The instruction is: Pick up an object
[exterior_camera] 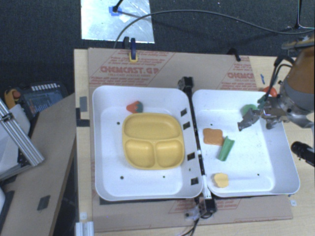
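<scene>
The arm's end effector (258,118) hangs over the right bin (280,151), fingers spread and pinching nothing. One green block (226,148), one orange piece (213,136) and one yellow piece (220,180) lie to its left; one yellow tray (152,140) fills the left bin (106,146).

Dark carpet floor (39,28); shiny metal plate (118,14); wooden side table (44,146) left.

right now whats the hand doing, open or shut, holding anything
Hand: over the right bin, fingers spread open with nothing between them; a green object lies right beside it.
</scene>
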Tool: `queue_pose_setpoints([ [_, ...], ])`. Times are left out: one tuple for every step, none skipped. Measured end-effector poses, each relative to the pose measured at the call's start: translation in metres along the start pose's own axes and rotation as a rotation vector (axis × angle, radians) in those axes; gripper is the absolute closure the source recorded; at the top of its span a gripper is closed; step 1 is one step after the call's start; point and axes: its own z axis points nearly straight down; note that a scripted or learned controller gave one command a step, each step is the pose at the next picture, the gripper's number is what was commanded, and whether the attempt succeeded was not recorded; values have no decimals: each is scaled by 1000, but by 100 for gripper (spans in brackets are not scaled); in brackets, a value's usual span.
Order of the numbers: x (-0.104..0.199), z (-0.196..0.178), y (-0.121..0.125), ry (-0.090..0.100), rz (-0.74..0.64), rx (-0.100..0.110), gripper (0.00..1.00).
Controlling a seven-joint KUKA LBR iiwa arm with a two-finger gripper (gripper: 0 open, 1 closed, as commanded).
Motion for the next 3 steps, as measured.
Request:
queue_pose_setpoints([
  [0, -6, 2, -1, -2, -11, 0],
  [0, 56, 5, -1, 0, -7, 0],
  [-4, 100, 11, -1, 0, -8, 0],
])
